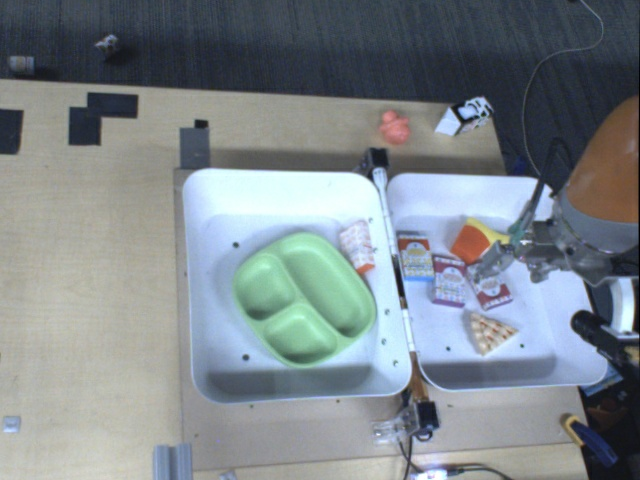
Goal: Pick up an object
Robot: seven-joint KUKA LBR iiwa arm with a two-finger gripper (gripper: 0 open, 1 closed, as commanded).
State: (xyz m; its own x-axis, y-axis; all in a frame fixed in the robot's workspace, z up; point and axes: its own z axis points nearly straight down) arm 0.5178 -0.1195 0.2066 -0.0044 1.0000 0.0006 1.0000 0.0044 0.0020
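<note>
We saw the tool (497, 259) reaching in over the right bin (540, 368), low above a small red-and-white packet (492, 293) near that bin's middle. Whether its fingers were apart or together we could not tell, and nothing showed between them. Just beside the tool, toward the bin's far wall, lay an orange and yellow block (474, 238). Nearer the bin's left wall sat two more small cartons, one (414, 255) close to the wall and another (450, 282) next to it. A wedge of toy pizza (489, 333) lay toward the bin's near wall. Beyond the bin's left wall, the left bin (210, 368) held a green divided plate (303, 297) and a small tube-like packet (358, 245). On the bench (90, 298) past the bin's far wall rested a pink toy (395, 126).
</note>
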